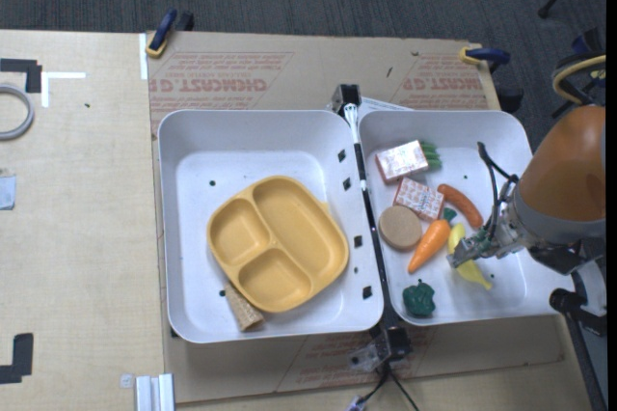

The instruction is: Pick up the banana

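The pincer [472, 253] stood low in the right bin [511, 298], right over the banana [471, 270], which ran diagonally toward the near right beneath it; its spread I couldn't tell.

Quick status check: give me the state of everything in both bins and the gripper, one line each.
gripper: low in the right bin, over the banana; grasp not confirmed
banana: lying flat, partly under the gripper
carrot: lying tilted beside the round cookie
round cookie: flat
sausage: lying diagonal
broccoli: near the front wall
two snack boxes: lying flat
yellow divided plate: upright in the left bin
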Tool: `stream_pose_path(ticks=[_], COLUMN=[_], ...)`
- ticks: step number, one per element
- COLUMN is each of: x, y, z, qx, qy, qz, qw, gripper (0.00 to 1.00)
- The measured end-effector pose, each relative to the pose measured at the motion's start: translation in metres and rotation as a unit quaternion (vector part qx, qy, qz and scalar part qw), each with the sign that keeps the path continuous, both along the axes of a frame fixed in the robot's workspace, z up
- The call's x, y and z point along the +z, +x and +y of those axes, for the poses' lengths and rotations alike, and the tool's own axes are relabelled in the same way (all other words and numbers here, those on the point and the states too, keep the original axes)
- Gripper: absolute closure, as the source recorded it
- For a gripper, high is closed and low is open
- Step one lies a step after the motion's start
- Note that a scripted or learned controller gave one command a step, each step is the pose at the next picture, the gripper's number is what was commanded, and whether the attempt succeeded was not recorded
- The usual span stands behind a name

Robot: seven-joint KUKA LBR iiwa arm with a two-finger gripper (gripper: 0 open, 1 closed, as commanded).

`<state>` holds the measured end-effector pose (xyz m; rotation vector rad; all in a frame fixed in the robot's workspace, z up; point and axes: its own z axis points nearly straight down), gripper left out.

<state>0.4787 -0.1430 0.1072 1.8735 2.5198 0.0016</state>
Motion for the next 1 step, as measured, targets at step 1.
stream_pose_path(ticks=[1], x=[0.0850], y=[-0.0004], z=[0.0679], qx=[-0.007], qy=[-0.0003], qz=[0.000], qw=[1.0000], gripper=[1.00])
